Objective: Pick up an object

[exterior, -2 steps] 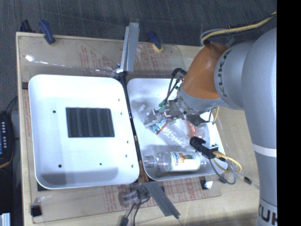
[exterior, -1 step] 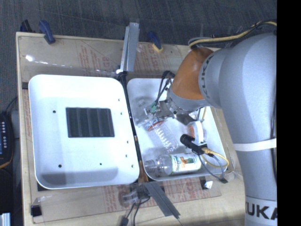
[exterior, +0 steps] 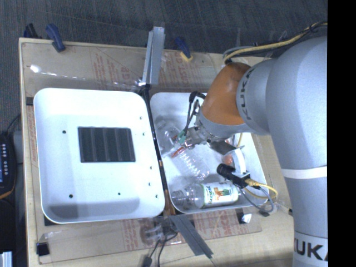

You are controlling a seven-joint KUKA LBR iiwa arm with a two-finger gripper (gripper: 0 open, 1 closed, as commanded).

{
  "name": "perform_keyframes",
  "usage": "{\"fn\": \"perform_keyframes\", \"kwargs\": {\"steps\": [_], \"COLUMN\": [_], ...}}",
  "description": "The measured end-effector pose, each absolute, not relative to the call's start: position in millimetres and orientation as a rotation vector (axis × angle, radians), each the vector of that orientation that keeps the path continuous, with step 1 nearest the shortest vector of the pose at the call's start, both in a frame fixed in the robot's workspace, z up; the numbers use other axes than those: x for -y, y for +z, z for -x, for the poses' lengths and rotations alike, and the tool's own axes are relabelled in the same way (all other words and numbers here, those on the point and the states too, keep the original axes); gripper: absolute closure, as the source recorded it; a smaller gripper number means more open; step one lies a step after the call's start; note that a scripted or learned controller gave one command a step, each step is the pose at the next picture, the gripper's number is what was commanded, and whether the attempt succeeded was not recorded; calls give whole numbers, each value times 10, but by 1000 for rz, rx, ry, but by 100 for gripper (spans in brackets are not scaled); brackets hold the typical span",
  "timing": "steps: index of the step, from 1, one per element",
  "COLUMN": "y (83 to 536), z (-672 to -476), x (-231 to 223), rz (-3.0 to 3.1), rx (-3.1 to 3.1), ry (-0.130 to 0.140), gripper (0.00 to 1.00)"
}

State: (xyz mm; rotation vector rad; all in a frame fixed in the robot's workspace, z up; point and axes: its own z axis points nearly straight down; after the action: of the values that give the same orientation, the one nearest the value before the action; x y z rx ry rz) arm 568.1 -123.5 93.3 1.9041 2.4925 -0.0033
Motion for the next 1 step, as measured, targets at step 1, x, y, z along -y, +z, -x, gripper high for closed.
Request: {"fn": "perform_keyframes", "kwargs": {"steps": [1], "y": [1924], "z": [-5782], "x": [877], "rz": [-2068], "rx": [-2365], "ry": [-2], "gripper": [0]}}
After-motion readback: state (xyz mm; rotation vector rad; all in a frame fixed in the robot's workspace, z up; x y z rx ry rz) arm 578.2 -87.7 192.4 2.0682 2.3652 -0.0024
